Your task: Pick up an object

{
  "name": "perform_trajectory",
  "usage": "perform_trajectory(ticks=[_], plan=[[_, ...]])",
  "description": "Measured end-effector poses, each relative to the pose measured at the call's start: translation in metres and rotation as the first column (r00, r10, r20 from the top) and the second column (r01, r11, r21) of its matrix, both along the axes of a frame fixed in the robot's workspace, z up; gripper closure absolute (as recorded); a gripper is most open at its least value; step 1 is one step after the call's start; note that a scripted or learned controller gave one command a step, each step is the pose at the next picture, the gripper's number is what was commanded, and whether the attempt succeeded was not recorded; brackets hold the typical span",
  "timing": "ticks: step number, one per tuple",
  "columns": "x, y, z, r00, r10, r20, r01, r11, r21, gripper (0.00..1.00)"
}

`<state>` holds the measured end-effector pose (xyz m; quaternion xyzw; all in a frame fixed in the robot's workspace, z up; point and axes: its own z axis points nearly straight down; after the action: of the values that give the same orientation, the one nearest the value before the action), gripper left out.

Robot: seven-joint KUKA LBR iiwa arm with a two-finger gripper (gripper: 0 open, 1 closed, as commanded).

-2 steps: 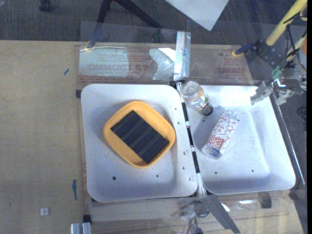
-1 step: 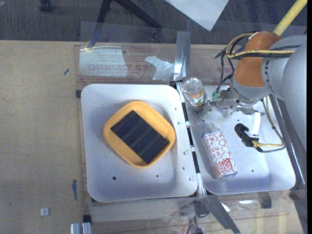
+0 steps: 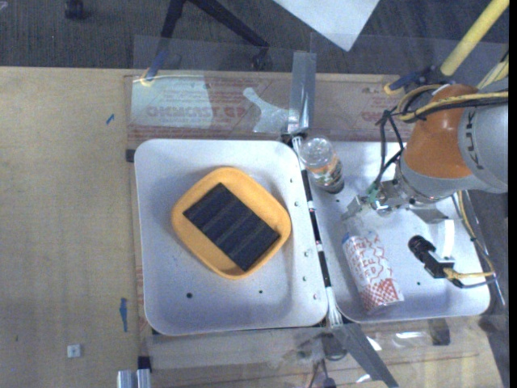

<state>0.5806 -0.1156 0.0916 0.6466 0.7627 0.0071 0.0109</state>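
Item one, a paper cup (image 3: 372, 270) with a red-and-white pattern: it lies on its side in the right bin (image 3: 440, 297), left of centre, with its wider end toward the near edge and its body close to the wall that divides the two bins. Item two, a clear bottle (image 3: 322, 163): it is at the far left corner of the same bin, against the dividing wall, and appears to stand upright, though the slant of the view makes that uncertain. Item three, a yellow dish (image 3: 230, 231) with rounded corners: it sits near the middle of the left bin (image 3: 161, 289), turned at an angle to the bin's sides, and carries a black ribbed panel (image 3: 233, 226) across its top. Tool, the gripper (image 3: 362, 205): it is over the right bin, between the bottle and the cup and apart from both, and nothing is seen in its grasp; whether it is wide or narrow cannot be told from this angle. The arm (image 3: 440, 148), grey with its orange band, reaches in from the right above the far right part of that bin. Both bins rest on a pale wooden bench (image 3: 56, 217).
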Motion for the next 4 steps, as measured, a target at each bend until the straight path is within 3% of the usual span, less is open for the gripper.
perform_trajectory(ticks=[1, 2, 3, 4], plan=[[-0.015, 0.005, 0.014, 0.994, 0.100, 0.054, -0.099, 0.995, -0.015, 0.00], [-0.049, 0.004, -0.003, 0.985, 0.173, -0.014, -0.173, 0.985, 0.001, 0.00], [-0.071, 0.021, 0.097, 0.993, 0.114, -0.025, -0.114, 0.994, 0.003, 0.00], [-0.101, -0.032, 0.116, 0.982, -0.185, -0.024, 0.185, 0.983, 0.002, 0.00]])
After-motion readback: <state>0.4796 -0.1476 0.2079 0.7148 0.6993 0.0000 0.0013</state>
